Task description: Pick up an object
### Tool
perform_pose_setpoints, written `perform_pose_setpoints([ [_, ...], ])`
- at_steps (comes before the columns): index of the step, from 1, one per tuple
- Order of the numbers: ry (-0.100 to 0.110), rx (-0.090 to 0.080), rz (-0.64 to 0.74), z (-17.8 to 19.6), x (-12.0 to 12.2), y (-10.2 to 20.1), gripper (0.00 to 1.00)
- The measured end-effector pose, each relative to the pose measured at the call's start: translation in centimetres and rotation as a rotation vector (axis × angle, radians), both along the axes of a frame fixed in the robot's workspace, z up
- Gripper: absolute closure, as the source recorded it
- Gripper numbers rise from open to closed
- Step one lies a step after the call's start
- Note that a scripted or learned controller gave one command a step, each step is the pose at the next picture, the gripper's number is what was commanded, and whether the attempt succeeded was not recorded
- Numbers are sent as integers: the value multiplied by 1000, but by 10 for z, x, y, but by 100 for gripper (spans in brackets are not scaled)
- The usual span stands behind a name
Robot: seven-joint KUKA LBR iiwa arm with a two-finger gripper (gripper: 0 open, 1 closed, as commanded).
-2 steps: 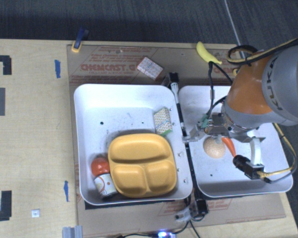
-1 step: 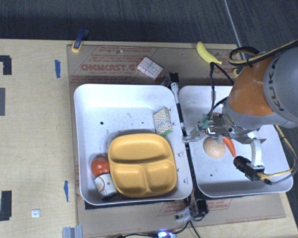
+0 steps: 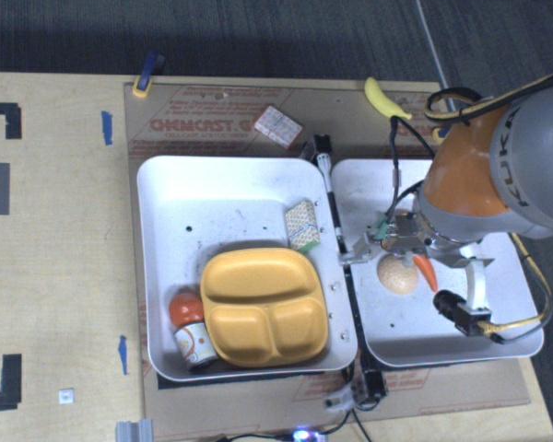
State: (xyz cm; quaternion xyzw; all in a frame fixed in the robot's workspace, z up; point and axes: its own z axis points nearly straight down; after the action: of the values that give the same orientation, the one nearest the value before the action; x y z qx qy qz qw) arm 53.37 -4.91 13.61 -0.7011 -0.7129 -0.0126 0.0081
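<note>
Camera view puts my gripper (image 3: 407,247) low in the right bin (image 3: 498,339), right over a tan ball (image 3: 398,275) with an orange carrot-like piece (image 3: 425,271) touching its right side. Whether I am clasping anything I cannot tell. I judge the smooth, round ball may roll away, or the carrot wedge in and spoil the hold.

Pale wood bench (image 3: 55,274) with black marks, blue tape bits; dark grey carpet floor (image 3: 212,17) beyond
</note>
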Motion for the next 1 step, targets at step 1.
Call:
perform_pose_setpoints([
  [1, 0, 0, 0, 0, 0, 0, 0],
])
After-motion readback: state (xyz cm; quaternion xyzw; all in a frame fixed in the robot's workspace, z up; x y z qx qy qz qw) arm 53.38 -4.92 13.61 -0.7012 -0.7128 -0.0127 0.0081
